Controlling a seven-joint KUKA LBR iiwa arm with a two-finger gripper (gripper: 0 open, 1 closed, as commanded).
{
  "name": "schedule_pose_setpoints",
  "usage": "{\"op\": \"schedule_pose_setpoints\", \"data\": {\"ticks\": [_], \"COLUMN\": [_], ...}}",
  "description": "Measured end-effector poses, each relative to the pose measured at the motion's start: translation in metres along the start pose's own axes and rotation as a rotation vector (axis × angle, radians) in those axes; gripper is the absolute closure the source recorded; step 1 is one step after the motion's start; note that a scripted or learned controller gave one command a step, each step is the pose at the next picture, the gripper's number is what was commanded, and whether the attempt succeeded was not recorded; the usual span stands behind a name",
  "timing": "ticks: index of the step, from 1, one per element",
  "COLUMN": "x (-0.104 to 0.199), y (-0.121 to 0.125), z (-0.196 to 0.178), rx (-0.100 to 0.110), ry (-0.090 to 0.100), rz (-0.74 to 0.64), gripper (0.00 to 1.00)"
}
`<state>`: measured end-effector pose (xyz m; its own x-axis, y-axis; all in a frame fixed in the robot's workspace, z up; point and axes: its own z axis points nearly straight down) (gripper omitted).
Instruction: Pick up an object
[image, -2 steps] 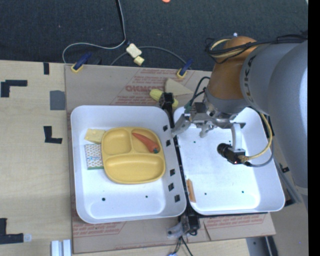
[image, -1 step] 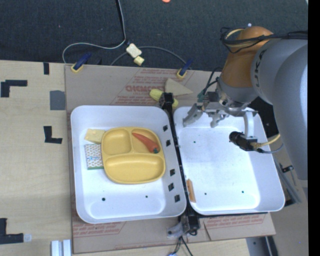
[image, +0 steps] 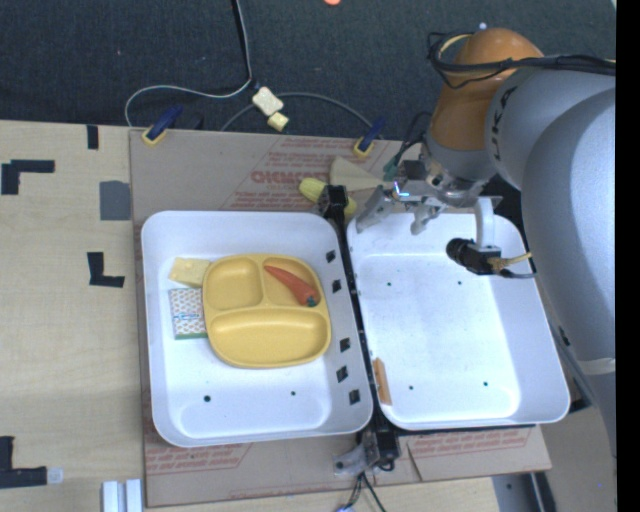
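The gripper (image: 400, 212) hangs over the far edge of the right bin (image: 450, 330), its two fingers spread apart with nothing between them. The task's objects lie in the left bin (image: 170, 400): a yellow divided tray (image: 265, 310) bearing a red pepper (image: 293, 282).

Lying under both bins, a brown cardboard sheet (image: 290, 175) with red print, held at its far edge by blue clamps (image: 160, 125). Spreading out to the left, a pale wooden bench top (image: 60, 330) carrying black tape marks (image: 25, 175). Running beyond, dark carpet (image: 120, 50) with a white cable (image: 240, 45) trailing across it.
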<state>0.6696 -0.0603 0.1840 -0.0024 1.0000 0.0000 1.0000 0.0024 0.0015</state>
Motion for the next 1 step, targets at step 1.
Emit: {"op": "schedule_pose_setpoints", "data": {"ticks": [1], "x": [0.0109], "y": [-0.097], "z": [-0.0001], "rx": [0.01], "ry": [0.001], "rz": [0.004], "gripper": [0.0]}}
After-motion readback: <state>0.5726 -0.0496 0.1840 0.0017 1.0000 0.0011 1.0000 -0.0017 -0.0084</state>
